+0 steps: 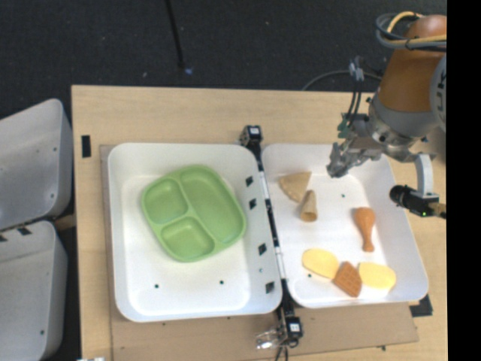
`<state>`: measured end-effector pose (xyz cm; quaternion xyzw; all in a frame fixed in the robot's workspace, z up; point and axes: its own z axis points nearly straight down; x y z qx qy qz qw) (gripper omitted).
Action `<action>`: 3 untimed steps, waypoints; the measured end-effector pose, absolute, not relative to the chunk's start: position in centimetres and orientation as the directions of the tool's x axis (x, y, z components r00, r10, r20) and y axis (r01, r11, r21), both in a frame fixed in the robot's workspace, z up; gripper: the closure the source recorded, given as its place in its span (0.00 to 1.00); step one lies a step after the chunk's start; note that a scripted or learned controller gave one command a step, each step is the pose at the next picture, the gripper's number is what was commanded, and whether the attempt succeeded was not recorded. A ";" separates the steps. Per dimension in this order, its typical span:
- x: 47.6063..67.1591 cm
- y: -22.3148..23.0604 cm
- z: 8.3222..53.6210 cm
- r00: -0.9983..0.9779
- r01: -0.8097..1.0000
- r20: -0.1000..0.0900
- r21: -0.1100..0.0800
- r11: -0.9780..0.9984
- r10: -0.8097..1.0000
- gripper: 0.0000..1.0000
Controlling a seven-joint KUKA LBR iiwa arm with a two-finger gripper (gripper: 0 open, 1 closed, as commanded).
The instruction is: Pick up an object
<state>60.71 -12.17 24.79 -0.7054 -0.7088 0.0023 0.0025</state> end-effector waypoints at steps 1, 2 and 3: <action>58.8 -7.5 25.4 -0.006 1.000 0.002 -0.005 0.006 1.000 1.00; 57.6 -2.6 25.6 -0.007 1.000 0.001 -0.006 0.007 1.000 1.00; 55.7 2.0 25.8 -0.007 1.000 0.001 -0.006 0.007 1.000 1.00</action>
